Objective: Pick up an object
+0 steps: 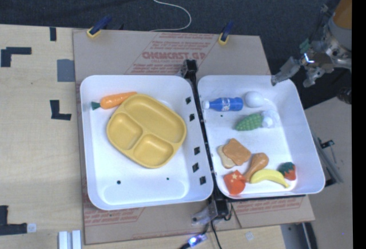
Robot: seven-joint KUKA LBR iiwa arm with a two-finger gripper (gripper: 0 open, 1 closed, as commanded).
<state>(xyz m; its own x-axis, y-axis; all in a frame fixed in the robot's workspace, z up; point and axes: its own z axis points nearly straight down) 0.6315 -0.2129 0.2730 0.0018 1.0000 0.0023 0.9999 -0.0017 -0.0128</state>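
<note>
One smooth yellow three-part tray (147, 130) and one carrot (117, 100) lie in the left bin (97, 185). The right bin (306, 139) holds eight glossy toy foods, including one blue bottle (224, 105) and one curved banana (270, 177). The pincer (297, 70) hangs over that bin's far corner, its grip impossible to tell.

Cardboard sheet (171, 53) — red "CHEMCAST"

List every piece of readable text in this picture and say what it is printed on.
"CHEMCAST" in red letters, then a short blurred word: on the cardboard sheet under the bins.
Smaller red print above and below it on the cardboard: too blurred to read.
Label on the blue bottle in the right bin: too small to read.
</note>
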